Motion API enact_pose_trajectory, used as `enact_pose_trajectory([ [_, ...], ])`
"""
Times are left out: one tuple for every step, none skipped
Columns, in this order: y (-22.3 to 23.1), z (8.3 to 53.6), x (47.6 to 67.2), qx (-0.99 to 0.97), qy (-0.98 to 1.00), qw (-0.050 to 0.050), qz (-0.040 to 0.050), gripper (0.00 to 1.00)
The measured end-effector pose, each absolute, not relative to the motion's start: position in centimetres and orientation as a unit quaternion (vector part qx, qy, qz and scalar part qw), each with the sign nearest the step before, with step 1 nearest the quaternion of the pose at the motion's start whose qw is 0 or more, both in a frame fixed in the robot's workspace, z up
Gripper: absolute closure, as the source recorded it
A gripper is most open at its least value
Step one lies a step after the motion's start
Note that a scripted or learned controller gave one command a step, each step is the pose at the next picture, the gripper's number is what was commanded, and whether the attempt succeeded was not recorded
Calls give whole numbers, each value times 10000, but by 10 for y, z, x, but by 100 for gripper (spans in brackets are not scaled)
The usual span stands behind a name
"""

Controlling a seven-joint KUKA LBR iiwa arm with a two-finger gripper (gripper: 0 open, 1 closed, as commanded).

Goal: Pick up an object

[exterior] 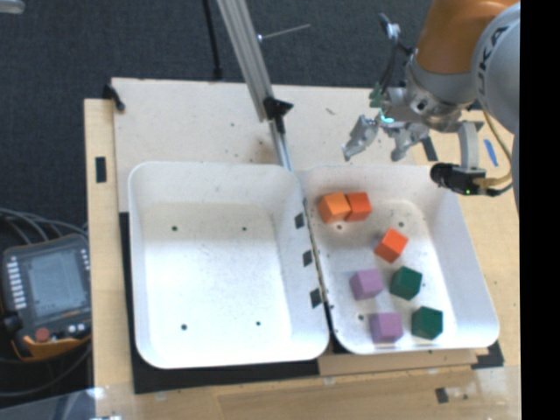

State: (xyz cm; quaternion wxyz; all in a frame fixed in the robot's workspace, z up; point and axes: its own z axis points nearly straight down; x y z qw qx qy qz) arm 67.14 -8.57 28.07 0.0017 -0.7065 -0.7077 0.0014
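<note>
From the overhead camera view, the gripper [382, 141] hangs above the far rim of the right bin [455, 234], its two fingers spread apart with nothing between them, so no object is picked yet. The candidates all lie in that bin: two orange blocks [344, 206] touching side by side near the far left corner, a third orange block [391, 244] tilted on its own nearer the middle, a purple block [367, 283] just beside a dark green block [406, 283], and another purple block [385, 326] close to a second green block [427, 322] by the near rim. The likeliest failure, in my judgement, is a finger landing on top of a neighbour: the touching orange pair leaves no gap for a finger between them, and a closing grasp could push both away or lift neither. The pairs near the front rim risk being shoved against the wall. The lone orange block has the most open floor around it, though its rotated faces could slip if the fingers meet its corners. The divider where the right bin meets the left bin [219, 261] crowds the orange pair on one side, and the slanted metal post [249, 55] rises just left of the gripper, limiting any leftward swing.
</note>
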Motion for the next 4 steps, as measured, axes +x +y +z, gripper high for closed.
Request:
enact_pose_trajectory([
  [-86,284,672,-7061,-7082,-6,4,0],
  [-94,239,673,-7077,-7065,7,21,0],
  [-94,176,671,-7085,-7057,12,24,0],
  [-92,133,680,-7063,-7079,-25,3,0],
])
